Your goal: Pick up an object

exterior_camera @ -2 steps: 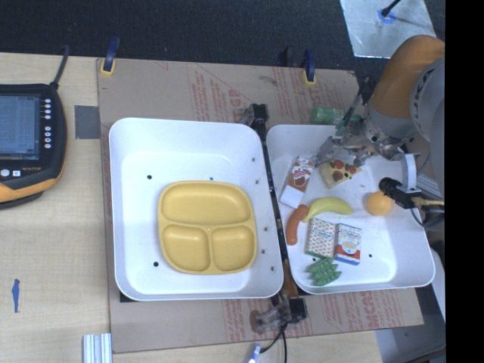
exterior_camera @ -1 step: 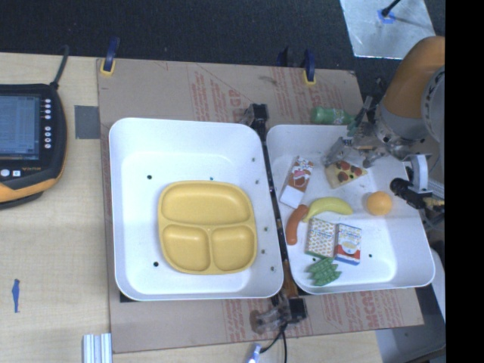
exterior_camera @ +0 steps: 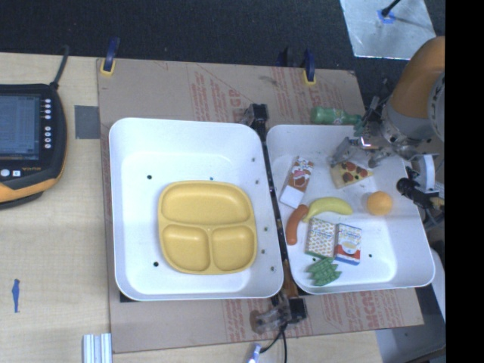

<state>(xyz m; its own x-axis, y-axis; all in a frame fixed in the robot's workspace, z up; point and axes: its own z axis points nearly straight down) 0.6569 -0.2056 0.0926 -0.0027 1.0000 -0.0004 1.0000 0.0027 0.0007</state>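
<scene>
End effector (exterior_camera: 354, 151) over pizza slice (exterior_camera: 350, 174), right bin (exterior_camera: 408, 274) | grip state: cannot tell

I'm scanning for print and nothing reads. Red lettering runs along the cardboard sheet (exterior_camera: 227, 78) under the bins, too faint to make out. The small cartons (exterior_camera: 333, 241) at five o'clock carry printed faces, too small. The pendant screen (exterior_camera: 19, 127) at nine o'clock is blurred.

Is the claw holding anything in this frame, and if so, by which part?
It cannot be told. The claw sits low over the pizza slice at the back of the right bin, but the view is too blurred to show a grip.
</scene>
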